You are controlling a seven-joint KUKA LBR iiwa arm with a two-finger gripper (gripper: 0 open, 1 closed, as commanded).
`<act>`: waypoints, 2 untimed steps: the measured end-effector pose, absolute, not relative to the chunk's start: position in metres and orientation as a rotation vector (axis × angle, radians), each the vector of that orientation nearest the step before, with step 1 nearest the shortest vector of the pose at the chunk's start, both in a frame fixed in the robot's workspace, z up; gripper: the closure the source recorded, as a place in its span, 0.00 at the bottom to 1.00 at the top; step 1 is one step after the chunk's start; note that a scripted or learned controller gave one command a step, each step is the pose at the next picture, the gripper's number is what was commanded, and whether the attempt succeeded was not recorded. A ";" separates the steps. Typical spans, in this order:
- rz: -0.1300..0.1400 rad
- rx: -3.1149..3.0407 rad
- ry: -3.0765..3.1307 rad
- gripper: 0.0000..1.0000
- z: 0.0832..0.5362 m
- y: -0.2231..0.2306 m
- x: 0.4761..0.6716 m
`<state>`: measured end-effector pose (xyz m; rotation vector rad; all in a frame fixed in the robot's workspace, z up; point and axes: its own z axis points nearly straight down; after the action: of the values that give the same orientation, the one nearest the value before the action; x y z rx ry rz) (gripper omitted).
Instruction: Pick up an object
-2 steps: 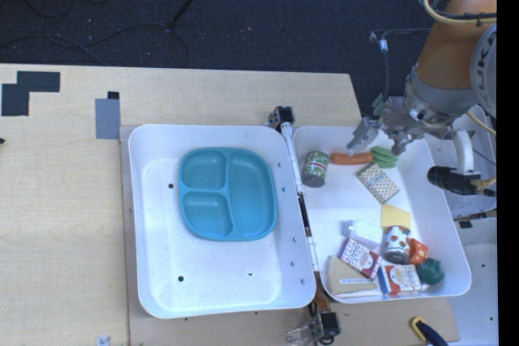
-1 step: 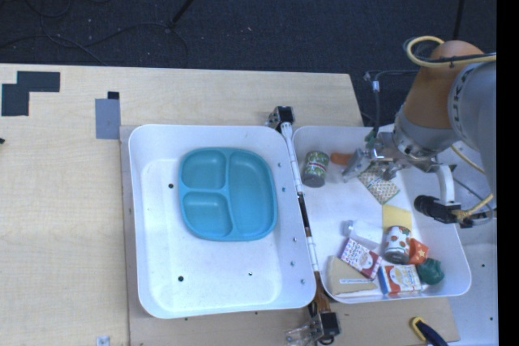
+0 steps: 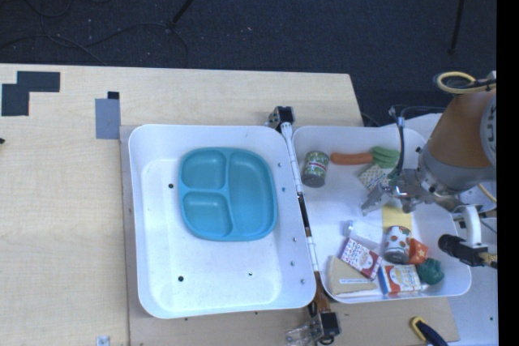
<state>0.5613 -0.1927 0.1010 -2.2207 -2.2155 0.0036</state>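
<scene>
**Pincer low over the right bin**

A blue plate (image 3: pixel 226 194) is seen in the left bin (image 3: pixel 154 288). A small can (image 3: pixel 315 168) and a toy carrot (image 3: pixel 353 159) are seen in the right bin (image 3: pixel 340 207). The pincer (image 3: pixel 388 194) is held just above a yellow block (image 3: pixel 396 218); its state cannot be told.

Bins (image 3: pixel 154 174): white. Tray (image 3: pixel 226 194): turquoise, plain. Carrot (image 3: pixel 352 159): orange with green top. Can (image 3: pixel 315 168): olive-green label, silver lid. Block (image 3: pixel 396 218): yellow. Box (image 3: pixel 358 255): white with red pattern. Arm (image 3: pixel 461 134): orange band over grey. Bench (image 3: pixel 57 215): pale wood.
</scene>
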 end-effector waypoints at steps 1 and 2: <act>0.001 -2.221 -2.218 0.00 0.088 -0.208 0.528; -0.001 -2.225 -2.211 1.00 0.097 -0.209 0.529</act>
<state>0.5290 -0.2092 0.0973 -2.2253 -2.2111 -0.0012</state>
